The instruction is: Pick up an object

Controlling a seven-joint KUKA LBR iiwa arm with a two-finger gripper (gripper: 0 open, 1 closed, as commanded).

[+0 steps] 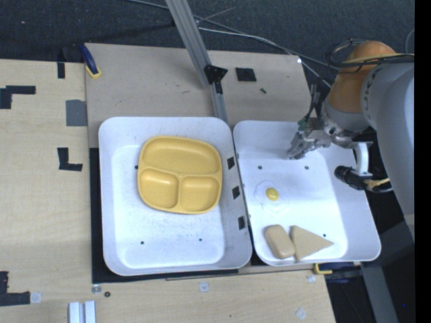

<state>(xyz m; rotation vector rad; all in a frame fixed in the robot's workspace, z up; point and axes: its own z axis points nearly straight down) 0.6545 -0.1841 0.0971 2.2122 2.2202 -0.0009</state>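
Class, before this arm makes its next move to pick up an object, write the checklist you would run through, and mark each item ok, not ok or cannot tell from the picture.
1. Objects within the right bin: ok. A fried egg toy, a tan bread roll and a tan wedge lie there.
2. Gripper over the same bin: ok, near its far edge.
3. Gripper above a target: not ok. It sits apart from all three objects.
4. Roll and wedge separated: cannot tell; they lie side by side, very close.
5. Finger opening: cannot tell.
6. Yellow divided plate out of the way: ok, it lies in the left bin.
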